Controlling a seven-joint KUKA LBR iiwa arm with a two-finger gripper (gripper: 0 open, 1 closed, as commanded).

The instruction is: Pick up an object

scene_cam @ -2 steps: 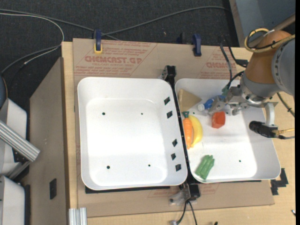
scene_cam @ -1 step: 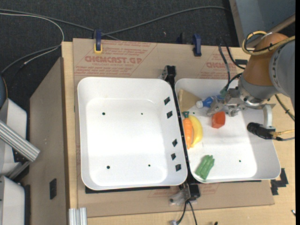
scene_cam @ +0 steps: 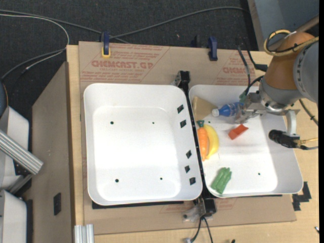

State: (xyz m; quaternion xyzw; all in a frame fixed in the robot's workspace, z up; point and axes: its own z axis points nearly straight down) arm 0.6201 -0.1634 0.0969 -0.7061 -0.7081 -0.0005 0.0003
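While the arm (scene_cam: pixel 291 65) reaches in from the right, start at the near edge of the right bin (scene_cam: pixel 283 184): a green, knobbly, pod-shaped item (scene_cam: pixel 221 180) lies tilted close to the front rim, well apart from everything else. Further back, hard against the divider between the two bins, an orange carrot-like piece (scene_cam: pixel 203 142) and a yellow banana-like piece (scene_cam: pixel 212 139) lie side by side, touching. Just beyond them, toward the middle of the bin, a small red-orange block (scene_cam: pixel 238 131) sits at a slant on the white floor, just below the pincer. Further back again, a small clear bottle (scene_cam: pixel 228 110) with a blue label and white cap lies on its side, next to a tan wedge (scene_cam: pixel 201 108) tucked in the far left corner. The pincer (scene_cam: pixel 247 113) hangs low over the bottle's right end; whether it grips anything I cannot tell. The left bin (scene_cam: pixel 96 135) sits alongside on the bench (scene_cam: pixel 152 59).
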